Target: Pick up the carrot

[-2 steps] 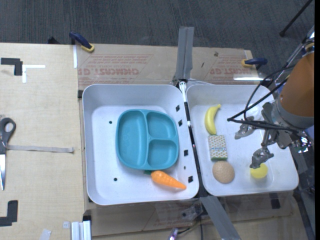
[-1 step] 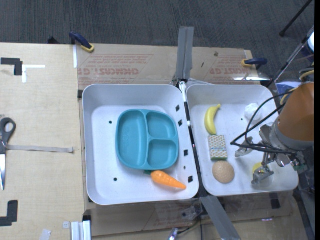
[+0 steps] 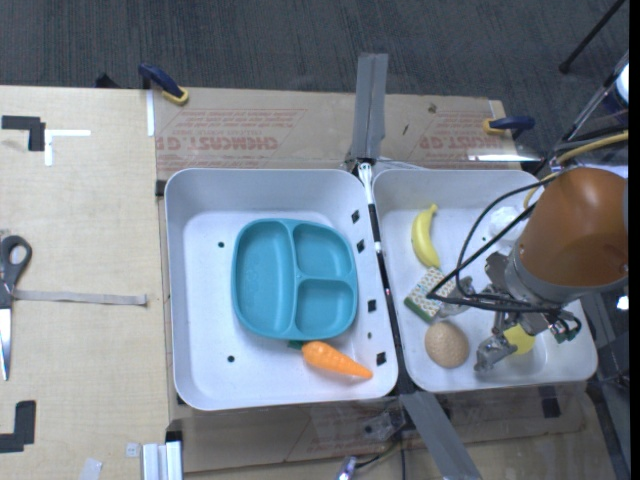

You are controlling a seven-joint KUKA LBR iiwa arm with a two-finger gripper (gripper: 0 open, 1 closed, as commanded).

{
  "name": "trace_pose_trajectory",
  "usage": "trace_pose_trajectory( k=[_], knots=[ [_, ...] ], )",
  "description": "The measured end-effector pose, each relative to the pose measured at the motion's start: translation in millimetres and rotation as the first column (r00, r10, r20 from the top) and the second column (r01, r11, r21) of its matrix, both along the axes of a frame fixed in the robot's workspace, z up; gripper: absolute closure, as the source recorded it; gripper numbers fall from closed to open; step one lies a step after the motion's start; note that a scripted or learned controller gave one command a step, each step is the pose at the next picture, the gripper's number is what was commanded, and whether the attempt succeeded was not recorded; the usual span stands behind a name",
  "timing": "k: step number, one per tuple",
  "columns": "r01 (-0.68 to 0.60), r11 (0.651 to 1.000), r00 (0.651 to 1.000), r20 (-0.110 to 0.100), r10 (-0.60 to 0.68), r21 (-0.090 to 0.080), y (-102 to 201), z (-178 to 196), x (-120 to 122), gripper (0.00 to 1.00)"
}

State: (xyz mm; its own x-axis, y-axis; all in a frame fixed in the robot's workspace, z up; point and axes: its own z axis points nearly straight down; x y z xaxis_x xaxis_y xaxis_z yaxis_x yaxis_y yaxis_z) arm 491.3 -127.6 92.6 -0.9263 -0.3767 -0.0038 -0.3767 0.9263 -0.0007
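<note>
The orange carrot [image 3: 336,360] lies in the left bin [image 3: 195,298], near its front edge and just below a teal divided plate [image 3: 295,279]. Its thick end points left and its tip points right. My gripper [image 3: 495,354] hangs low over the front of the right bin [image 3: 570,366], far to the right of the carrot and across the wall between the bins. The orange band of the arm [image 3: 578,230] covers part of that bin. A small yellow thing [image 3: 519,338] sits right beside the gripper.
The right bin holds a banana [image 3: 427,234], a speckled green and white block [image 3: 425,299] and a tan egg-shaped item [image 3: 446,345]. Black cables run from the arm over that bin. Scissors [image 3: 10,268] lie on the bench at the far left.
</note>
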Motion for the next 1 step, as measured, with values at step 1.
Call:
trace_pose_trajectory(
  k=[1],
  knots=[
    [-0.152, 0.988, 0.988, 0.001, 0.152, -0.001, -93.9, 0.3, 16.0, 0.00]
  ],
)
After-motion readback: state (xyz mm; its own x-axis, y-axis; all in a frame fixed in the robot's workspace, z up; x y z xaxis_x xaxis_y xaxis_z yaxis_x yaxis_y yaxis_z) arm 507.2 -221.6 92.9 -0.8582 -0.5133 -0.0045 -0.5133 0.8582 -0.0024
